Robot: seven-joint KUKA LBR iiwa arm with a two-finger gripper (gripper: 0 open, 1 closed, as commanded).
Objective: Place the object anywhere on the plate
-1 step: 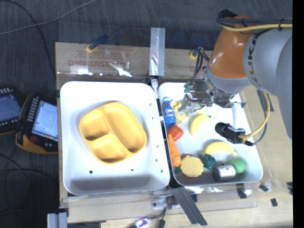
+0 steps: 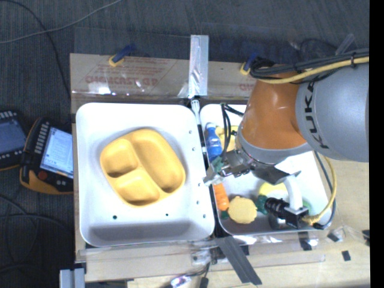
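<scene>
Grey arm (image 2: pixel 336 110) (orange-banded) beside glossy yellow divided plate (image 2: pixel 141 165).

overhead slanted view, both bins (image 2: pixel 84 161)

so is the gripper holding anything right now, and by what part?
Cannot be told: the arm's wrist hides the gripper over the right bin. The yellow plate in the left bin holds nothing.

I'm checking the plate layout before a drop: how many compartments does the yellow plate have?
3. The yellow plate in the left bin has one compartment at upper right, one at left and one at the bottom.
</scene>
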